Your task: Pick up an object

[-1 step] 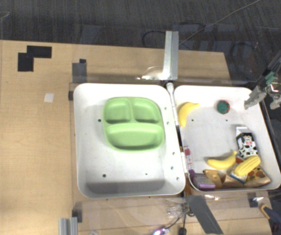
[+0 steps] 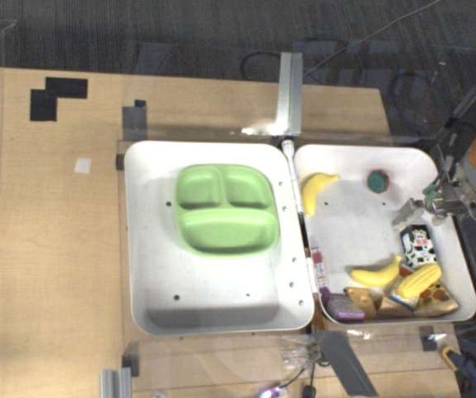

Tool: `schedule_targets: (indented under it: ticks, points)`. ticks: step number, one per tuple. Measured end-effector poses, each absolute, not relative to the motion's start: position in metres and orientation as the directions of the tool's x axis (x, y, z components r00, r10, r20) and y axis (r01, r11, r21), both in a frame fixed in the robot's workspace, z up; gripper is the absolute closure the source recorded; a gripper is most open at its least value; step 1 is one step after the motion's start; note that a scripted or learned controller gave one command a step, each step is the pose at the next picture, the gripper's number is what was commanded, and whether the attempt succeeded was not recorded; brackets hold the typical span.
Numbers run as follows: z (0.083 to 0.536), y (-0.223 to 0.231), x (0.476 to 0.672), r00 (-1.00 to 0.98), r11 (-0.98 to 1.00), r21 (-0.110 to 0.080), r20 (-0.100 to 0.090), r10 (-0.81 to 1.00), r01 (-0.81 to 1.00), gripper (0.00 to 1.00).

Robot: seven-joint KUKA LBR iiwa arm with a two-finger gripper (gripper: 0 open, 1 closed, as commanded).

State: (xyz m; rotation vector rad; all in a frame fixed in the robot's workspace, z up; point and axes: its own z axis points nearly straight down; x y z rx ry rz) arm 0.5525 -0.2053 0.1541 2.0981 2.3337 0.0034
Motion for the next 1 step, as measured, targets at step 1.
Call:
schedule_targets:
  ticks: [1]
  points:
    - [0.1017, -0.2053, 0.5493, -0.233, 0.233, 0.01, -0.005, 0.972, 0.972, 0.0]
